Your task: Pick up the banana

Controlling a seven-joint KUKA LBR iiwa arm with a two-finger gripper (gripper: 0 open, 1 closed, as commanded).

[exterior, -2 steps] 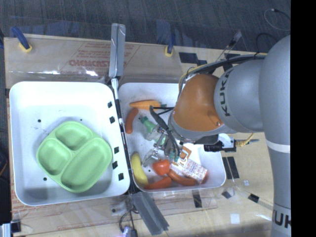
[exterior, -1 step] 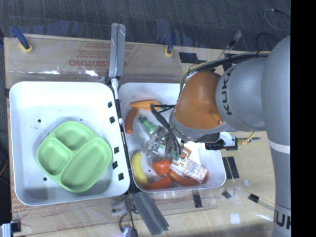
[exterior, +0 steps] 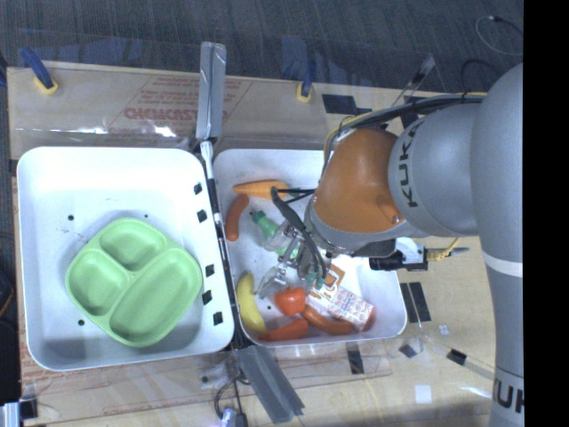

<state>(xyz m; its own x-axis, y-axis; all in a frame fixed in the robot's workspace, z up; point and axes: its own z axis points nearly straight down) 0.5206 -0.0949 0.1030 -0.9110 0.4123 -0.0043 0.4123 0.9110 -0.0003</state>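
End effector (exterior: 298, 265) sits low in the right bin (exterior: 267, 160), above mixed items; grip state cannot be determined. Banana (exterior: 248, 302) lies at the bin's left wall, ungrasped.

A robotics lab — an industrial KUKA arm (exterior: 453, 176) reaches over a taped-up wooden surface (exterior: 444, 345) carrying two white bins (exterior: 36, 238), clamps (exterior: 40, 74) pinning a plastic sheet (exterior: 116, 105) at the back edge, loose cables (exterior: 418, 105) — grey carpet (exterior: 267, 16) beyond.
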